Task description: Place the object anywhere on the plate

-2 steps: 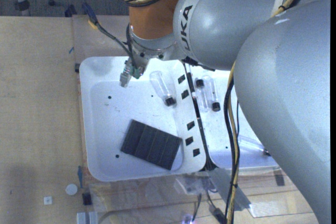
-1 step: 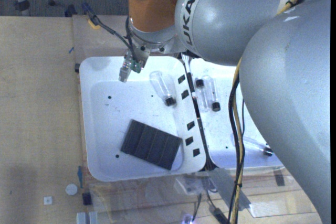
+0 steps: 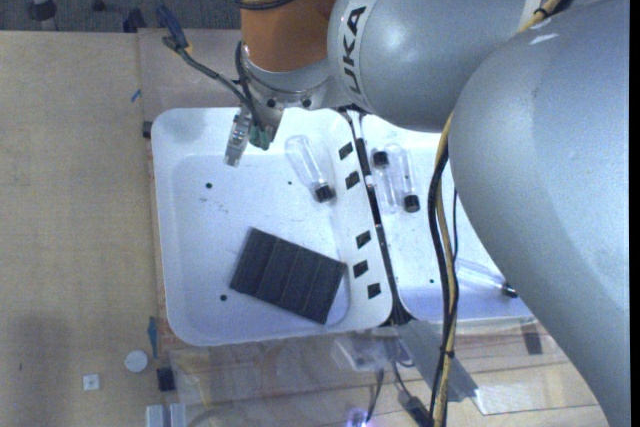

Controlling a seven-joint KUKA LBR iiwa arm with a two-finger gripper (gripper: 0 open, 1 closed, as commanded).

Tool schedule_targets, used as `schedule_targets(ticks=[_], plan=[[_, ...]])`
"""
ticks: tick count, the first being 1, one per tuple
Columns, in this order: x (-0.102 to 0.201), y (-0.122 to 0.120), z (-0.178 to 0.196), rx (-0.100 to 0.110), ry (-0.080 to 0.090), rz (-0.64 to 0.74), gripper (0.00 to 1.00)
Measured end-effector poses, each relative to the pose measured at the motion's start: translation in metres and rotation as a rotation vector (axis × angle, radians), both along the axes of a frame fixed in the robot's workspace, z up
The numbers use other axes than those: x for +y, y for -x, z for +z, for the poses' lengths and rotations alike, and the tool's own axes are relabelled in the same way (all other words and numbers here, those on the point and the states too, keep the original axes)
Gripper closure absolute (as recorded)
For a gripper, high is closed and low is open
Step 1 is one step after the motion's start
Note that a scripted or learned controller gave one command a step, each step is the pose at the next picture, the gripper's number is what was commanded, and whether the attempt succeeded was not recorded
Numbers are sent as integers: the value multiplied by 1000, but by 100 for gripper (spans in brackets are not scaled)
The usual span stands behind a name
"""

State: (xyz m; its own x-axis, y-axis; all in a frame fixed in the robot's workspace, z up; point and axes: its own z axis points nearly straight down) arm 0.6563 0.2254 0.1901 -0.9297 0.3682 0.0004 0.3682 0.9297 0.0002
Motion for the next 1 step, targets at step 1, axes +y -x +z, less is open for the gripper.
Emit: schedule_targets(ticks=[1], plan=[[2, 1, 13, -6, -2, 86, 100]])
